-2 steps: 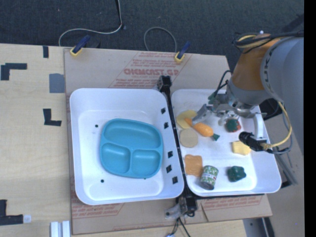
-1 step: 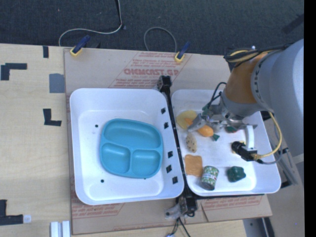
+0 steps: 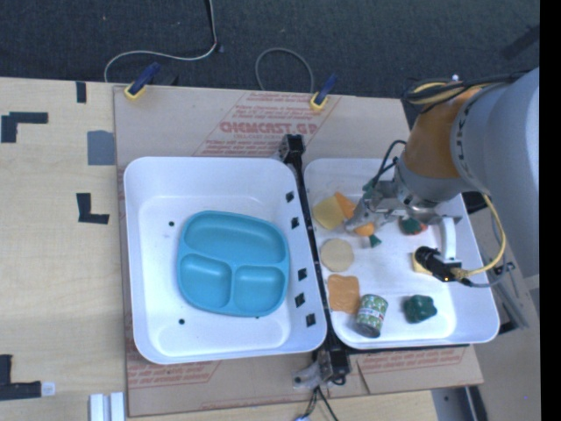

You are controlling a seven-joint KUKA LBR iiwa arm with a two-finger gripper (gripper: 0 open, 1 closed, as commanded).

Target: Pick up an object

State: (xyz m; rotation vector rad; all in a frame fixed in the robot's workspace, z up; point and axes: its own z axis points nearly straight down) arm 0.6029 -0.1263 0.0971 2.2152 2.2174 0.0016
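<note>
2 bins (image 3: pixel 140 191) | 1 blue tray (image 3: pixel 233 264) | 1 can (image 3: pixel 371 315) | hand (image 3: pixel 368 219) grip unclear

dark carpet floor (image 3: pixel 263 16), wooden bench (image 3: pixel 53 235), cardboard sheet (image 3: pixel 254 125)

Blue divided plate (image 3: pixel 233 263) in left bin (image 3: pixel 140 226); clamps (image 3: pixel 140 83) behind.

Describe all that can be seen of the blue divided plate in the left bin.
The blue divided plate looks like smooth matte plastic, rounded at its corners, with three shallow compartments: one large toward the far side, two smaller toward the near side. It lies flat, right side up, slightly turned, on the floor of the left white bin, apart from its walls.
</note>
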